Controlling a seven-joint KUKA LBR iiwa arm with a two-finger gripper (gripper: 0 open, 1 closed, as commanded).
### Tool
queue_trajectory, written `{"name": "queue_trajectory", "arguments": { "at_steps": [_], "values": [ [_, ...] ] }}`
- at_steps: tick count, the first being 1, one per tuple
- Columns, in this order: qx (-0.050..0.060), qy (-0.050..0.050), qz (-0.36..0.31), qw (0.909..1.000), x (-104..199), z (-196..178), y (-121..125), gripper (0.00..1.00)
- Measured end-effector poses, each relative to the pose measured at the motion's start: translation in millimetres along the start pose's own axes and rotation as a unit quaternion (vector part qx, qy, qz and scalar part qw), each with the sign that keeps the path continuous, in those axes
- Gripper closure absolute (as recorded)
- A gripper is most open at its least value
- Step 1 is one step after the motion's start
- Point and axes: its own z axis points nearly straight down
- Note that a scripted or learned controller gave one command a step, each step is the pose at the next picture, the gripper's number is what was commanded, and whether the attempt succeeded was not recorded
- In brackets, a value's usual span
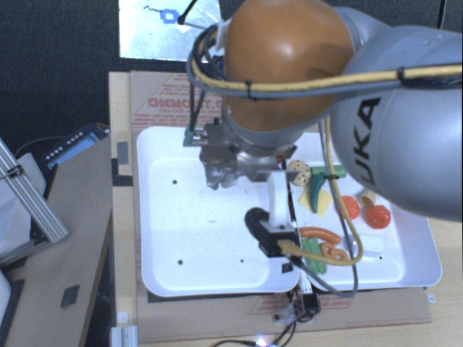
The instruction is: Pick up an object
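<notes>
The gripper [218,173] hangs over the left bin [166,215]; open or closed, I cannot tell. The orange toy [319,234] to its right looks light, hard and slippery, so it is best pinched across its middle.

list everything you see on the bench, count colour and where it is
left bin: 1, white, left side of the bench
right bin: 1, white, beside it on the right
die: 1, cream with dark dots, right bin, far part
yellow-green piece: 1, yellow and green, right bin, just in front of the die
orange ball: 1, orange, right bin, middle
red piece: 1, red-orange, right bin, beside the ball
carrot-like piece: 1, orange, right bin, near part
cardboard sheet: 1, brown with red print, under the bins
arm: 1, grey with orange band, from the right
gripper: 1, grey, over the left bin
</notes>
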Motion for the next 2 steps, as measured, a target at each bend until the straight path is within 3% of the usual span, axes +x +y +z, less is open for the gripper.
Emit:
{"name": "queue_trajectory", "arguments": {
  "at_steps": [1,2],
  "values": [
    [-0.016,0.008,-0.002,0.9998,7,-170,-1,1.00],
    [-0.008,0.002,0.005,1.0000,-103,-160,0,1.00]
  ]
}}
